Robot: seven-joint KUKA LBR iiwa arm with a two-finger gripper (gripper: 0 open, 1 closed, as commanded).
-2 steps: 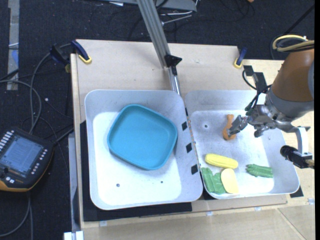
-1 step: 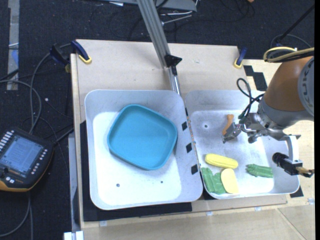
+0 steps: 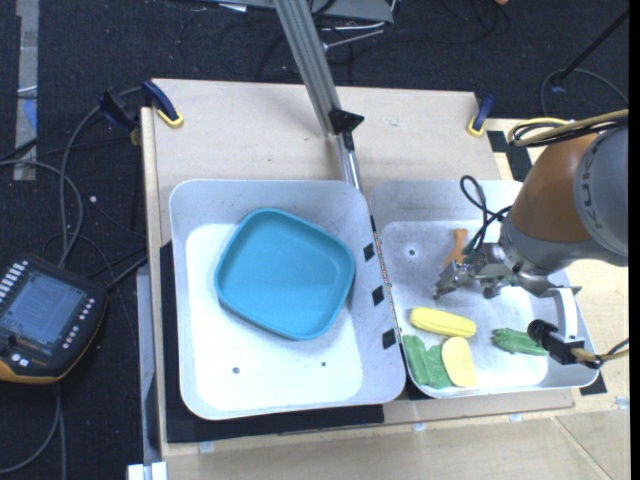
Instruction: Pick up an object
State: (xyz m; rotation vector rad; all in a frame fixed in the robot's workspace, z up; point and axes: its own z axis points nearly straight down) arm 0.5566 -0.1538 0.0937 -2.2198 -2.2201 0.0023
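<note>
End effector (image 3: 445, 286) low in the right bin (image 3: 400, 238), grip state unclear. Yellow pieces (image 3: 443, 322) lie just at its six o'clock, likely target. Blue plate (image 3: 285, 273) sits at nine o'clock, left bin (image 3: 190, 208).

A blue square plate (image 3: 285, 286) with rounded corners lies tilted in the left bin (image 3: 200, 368), turned like a diamond. In the right bin (image 3: 400, 233), a yellow banana-shaped piece (image 3: 443, 322) lies flat near the middle. Just below it a pale yellow oval piece (image 3: 460, 362) touches a green ridged piece (image 3: 424, 360) on its left, both by the bin's front wall. A small green leafy piece (image 3: 519, 342) lies farther right. A thin orange stick (image 3: 459, 244) lies toward the back.
</note>
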